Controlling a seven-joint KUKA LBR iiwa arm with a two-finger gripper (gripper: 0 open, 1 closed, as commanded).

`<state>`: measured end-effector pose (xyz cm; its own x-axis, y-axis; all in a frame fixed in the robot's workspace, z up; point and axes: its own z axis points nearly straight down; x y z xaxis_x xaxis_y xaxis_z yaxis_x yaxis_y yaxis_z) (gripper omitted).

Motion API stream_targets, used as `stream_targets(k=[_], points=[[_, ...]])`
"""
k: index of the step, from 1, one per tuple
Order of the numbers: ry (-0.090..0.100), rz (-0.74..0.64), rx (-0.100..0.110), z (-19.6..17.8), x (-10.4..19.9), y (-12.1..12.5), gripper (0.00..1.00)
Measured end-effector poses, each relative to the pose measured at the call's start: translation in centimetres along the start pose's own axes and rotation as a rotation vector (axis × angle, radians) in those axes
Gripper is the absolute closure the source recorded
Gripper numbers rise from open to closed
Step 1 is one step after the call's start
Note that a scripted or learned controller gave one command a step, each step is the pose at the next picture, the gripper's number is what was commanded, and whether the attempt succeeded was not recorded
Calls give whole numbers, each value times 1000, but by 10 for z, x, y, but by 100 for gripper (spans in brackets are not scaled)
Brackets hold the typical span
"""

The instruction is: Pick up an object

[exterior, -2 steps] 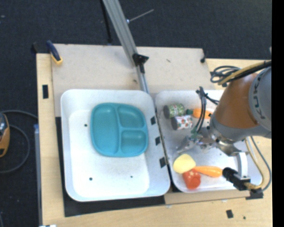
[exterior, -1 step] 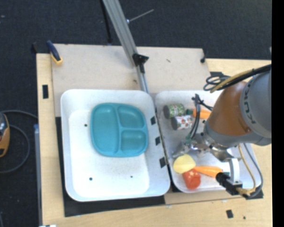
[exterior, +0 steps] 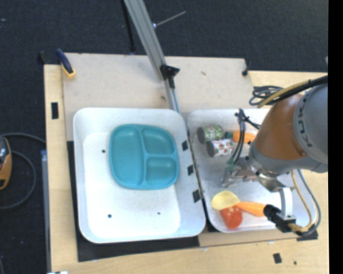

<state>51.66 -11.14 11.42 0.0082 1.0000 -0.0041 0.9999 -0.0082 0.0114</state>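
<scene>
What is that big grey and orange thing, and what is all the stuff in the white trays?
That is a robot arm, grey with an orange band. It reaches in from the right, and its job is to pick something up. The picture comes from one camera fixed above the bench, looking down at a slant. Two shallow white bins sit side by side. The left bin holds a blue plate with sections. The right bin holds small toys: a green can, a white can, a yellow piece, a red piece and an orange carrot shape. The claw hangs low over that bin. I see nothing in it.
</scene>
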Motion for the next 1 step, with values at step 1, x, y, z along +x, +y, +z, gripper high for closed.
stream_targets(k=[1], points=[[3, -12, 5, -44, 3, 5, 100]])
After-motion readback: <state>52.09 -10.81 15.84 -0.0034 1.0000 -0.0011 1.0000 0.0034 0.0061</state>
